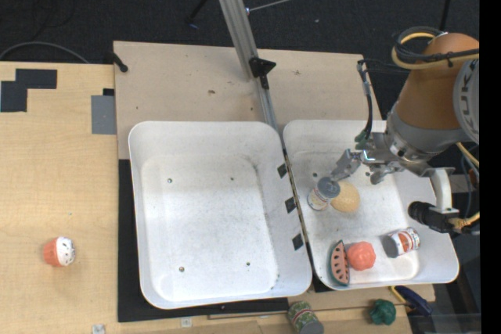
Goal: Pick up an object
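End effector [333, 182] is hovering in the right bin [438, 271] just above the small jar [317, 199], beside a tan lump [347, 199]; finger state indiscernible, nothing lifted, grasp pending.

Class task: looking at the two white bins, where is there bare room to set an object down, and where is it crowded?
The left bin offers bare floor from wall to wall. In the right bin, the far strip behind the pincer is free. Crowded: its near half, with the yellow ball, watermelon slice, red ball and small can.
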Motion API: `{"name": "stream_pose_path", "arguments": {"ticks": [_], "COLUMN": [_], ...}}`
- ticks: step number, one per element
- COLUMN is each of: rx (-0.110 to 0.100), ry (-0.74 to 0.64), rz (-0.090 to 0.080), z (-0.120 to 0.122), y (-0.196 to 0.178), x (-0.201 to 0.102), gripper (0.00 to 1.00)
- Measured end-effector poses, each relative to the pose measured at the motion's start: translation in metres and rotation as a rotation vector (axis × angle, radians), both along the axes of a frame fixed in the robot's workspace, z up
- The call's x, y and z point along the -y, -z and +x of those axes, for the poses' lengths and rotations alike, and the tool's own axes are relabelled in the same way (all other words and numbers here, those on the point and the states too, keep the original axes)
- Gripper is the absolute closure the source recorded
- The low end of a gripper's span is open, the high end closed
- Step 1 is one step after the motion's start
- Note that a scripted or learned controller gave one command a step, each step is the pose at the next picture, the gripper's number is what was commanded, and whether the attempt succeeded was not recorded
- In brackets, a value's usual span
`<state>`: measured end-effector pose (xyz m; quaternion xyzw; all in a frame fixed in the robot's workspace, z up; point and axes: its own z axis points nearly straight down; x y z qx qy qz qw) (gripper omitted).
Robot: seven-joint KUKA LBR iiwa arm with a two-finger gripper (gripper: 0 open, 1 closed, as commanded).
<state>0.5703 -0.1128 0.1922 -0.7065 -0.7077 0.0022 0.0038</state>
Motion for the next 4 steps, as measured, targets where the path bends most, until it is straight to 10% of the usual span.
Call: {"name": "stream_pose_path", "arguments": {"ticks": [3,4], "rx": [0.025,0.026], "ry": [0.000,0.005], "rz": [-0.004,0.000], "z": [0.004,0.005], "y": [0.056,0.046], "x": [-0.004,-0.003], "gripper": [0.00,1.00]}}
